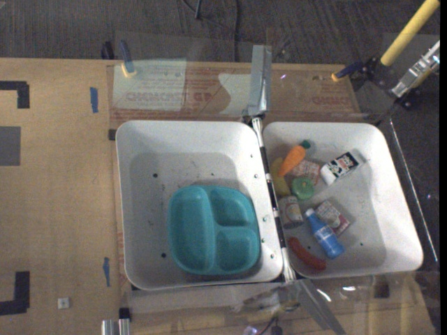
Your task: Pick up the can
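Grey-labelled can (pixel 291 211), against right bin's (pixel 401 208) left wall, beside blue bottle (pixel 325 234), seemingly lying wall-parallel (hand's opening: cannot tell).

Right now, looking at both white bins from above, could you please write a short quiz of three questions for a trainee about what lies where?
1. True or false: the teal plastic divided tray lies in the left white bin.
2. Which thing lies nearest the front edge of the right white bin? A. the orange toy carrot B. the red sausage-shaped toy C. the small white carton
3. Fill in: the small blue bottle has a ____ cap.

Key: 1 true; 2 B; 3 white.
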`<state>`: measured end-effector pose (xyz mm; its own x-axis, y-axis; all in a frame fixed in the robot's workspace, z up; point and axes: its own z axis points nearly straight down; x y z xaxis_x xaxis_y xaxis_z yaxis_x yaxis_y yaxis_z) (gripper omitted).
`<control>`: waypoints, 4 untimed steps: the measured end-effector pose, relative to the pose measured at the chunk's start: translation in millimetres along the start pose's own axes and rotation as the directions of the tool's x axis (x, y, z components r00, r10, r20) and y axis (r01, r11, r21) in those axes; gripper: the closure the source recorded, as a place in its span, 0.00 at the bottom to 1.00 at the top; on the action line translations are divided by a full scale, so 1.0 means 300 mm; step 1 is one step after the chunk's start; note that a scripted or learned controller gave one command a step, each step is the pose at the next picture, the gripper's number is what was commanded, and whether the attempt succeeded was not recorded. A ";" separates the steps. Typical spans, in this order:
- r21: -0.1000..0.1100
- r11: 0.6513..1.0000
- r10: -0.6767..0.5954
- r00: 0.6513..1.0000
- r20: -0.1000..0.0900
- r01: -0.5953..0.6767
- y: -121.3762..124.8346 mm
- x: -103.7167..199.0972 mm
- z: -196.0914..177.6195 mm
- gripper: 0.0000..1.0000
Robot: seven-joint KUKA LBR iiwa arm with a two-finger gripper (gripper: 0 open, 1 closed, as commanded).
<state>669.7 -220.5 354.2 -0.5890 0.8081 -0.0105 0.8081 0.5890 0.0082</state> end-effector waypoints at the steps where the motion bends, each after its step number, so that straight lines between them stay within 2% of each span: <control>1: -0.006 1.000 0.000 1.000 0.007 0.000 0.003 -0.004 -0.042 1.00; 2: 0.007 0.992 0.128 0.992 -0.008 -0.128 -0.092 0.139 0.087 1.00; 3: 0.002 0.992 0.129 0.992 -0.002 -0.129 -0.092 0.133 0.046 1.00; 4: 0.005 0.973 0.229 0.973 -0.002 -0.229 -0.017 0.133 -0.053 1.00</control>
<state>641.8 -191.2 369.6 -0.3883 0.9215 -0.0058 0.9215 0.3883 0.0057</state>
